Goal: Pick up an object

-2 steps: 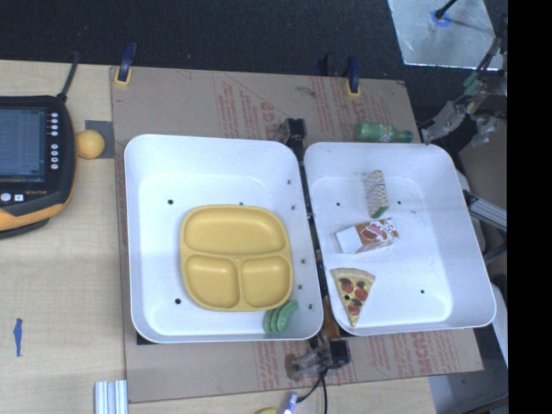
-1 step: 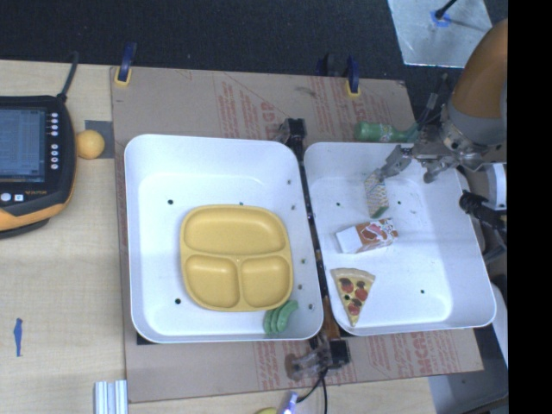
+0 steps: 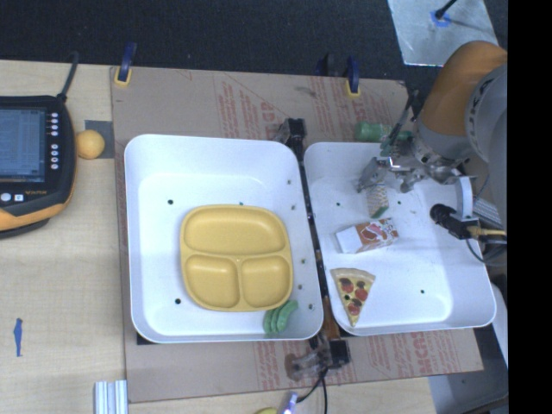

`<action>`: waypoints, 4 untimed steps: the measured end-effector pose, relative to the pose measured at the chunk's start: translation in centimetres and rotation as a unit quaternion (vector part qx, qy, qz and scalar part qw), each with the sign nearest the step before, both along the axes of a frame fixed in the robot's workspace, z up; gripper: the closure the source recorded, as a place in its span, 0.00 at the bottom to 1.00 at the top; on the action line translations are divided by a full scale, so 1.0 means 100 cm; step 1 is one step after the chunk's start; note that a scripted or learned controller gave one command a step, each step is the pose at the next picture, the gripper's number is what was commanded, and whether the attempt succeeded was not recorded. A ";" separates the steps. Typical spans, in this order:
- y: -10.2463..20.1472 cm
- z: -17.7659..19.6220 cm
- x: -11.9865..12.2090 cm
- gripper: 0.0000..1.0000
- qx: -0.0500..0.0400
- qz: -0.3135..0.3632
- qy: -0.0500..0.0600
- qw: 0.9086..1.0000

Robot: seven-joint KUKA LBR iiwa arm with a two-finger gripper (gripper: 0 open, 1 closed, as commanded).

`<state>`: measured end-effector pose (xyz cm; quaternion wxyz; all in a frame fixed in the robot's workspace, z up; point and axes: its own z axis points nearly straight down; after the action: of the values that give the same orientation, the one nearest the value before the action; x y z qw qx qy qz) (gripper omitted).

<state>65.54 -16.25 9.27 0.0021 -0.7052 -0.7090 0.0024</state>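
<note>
In the right white bin (image 3: pixel 448 304) I see three loose things. A small white carton with a red printed label (image 3: pixel 369 235) lies near the bin's middle, tilted. A flat toy pizza slice with red dots (image 3: pixel 352 293) sits toward the near left corner, just below the carton and apart from it. A small ridged beige piece (image 3: pixel 377 202) lies near the far edge, directly beneath my pincer (image 3: pixel 385 177).

The pincer hangs over the far part of that bin, the grey arm with its orange band (image 3: pixel 461 89) coming in from the right. I cannot tell from this slant how it stands, and I see nothing gripped in it.

In the left white bin (image 3: pixel 147 231) a yellow three-compartment plastic tray (image 3: pixel 235 255) lies flat in the middle, with a green ridged toy (image 3: pixel 279 317) just beside its near right corner.

Brown cardboard (image 3: pixel 216 102) underlies both bins on the bench. At the left edge rest a black-and-orange control pendant (image 3: pixel 30 166) and an orange ball (image 3: pixel 90 143).
</note>
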 end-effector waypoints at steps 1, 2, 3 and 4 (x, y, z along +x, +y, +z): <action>0.033 -0.001 0.001 0.00 0.000 0.000 0.000 1.000; 0.033 -0.001 -0.043 0.00 0.000 0.000 -0.001 1.000; 0.016 0.000 0.001 0.00 0.001 -0.001 -0.002 1.000; 0.016 0.010 0.001 1.00 0.001 0.000 -0.002 1.000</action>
<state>65.68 -14.64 10.27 0.0014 -0.7049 -0.7093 0.0005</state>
